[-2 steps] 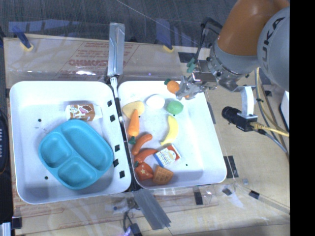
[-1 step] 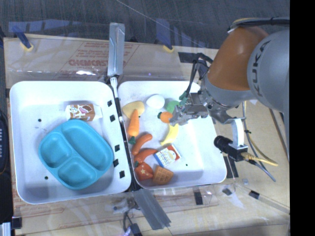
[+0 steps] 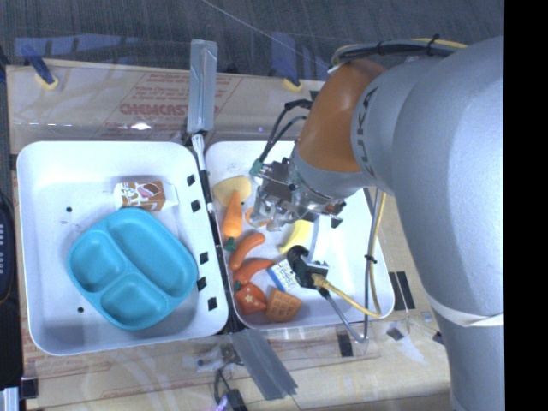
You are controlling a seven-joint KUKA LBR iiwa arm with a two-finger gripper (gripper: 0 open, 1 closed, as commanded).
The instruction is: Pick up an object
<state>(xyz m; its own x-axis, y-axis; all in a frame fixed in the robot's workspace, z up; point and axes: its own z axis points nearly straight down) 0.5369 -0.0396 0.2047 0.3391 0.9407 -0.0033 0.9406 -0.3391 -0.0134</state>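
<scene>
Carrots (image 3: 233,215): three; blue tray (image 3: 131,265): one.

One fixed camera looks down at a slant on both bins (image 3: 43,229); the arm (image 3: 428,144) enters from the right.

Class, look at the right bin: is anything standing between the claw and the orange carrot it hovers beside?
Nothing visible stands between them. The claw sits low in the right bin, just right of the carrot. The other toy foods lie nearer the bin's front, out of that path.
</scene>
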